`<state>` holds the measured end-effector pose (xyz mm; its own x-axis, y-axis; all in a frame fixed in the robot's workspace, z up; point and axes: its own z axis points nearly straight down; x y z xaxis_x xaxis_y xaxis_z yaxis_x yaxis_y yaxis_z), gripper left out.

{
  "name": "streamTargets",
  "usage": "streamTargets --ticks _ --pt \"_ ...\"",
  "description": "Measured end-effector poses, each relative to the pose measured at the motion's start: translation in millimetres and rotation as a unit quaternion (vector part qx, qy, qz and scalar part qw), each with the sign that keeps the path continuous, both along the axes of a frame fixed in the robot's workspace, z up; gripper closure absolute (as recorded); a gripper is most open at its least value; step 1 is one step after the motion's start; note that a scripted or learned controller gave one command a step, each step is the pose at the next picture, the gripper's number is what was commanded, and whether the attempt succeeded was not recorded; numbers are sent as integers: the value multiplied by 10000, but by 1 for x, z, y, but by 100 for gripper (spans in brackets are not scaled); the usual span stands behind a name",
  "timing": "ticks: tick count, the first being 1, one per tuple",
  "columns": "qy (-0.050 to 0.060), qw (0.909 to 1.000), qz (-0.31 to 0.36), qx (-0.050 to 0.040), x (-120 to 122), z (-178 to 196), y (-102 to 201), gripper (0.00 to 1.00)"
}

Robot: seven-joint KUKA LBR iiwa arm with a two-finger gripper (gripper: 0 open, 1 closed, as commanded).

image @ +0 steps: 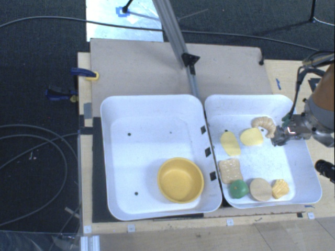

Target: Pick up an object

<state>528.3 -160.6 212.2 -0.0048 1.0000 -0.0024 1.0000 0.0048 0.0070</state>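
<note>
My gripper (281,135) hangs over the right side of the right bin (298,163), just right of a tan croissant-shaped piece (262,123); I cannot tell if it touches that piece. A pale yellow round piece (252,137) lies left of the gripper, and a yellow oval (230,143) lies further left. Along the bin's front sit a beige cracker (230,170), a green ball (239,189), a tan disc (260,189) and a yellow shell shape (280,188).
The left bin (131,140) holds a yellow bowl (180,180) near its front right corner. A grey slanted pole (172,27) crosses the board behind the bins. Blue clamps (78,82) sit at the bench's left edge.
</note>
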Motion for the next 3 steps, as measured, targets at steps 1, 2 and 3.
streamTargets --ticks 1,2,3 --pt "3 10000 0 0 5 58 -9 100" --pt "25 10000 15 11 -7 58 35 100" --pt "24 10000 30 18 -8 60 87 100"
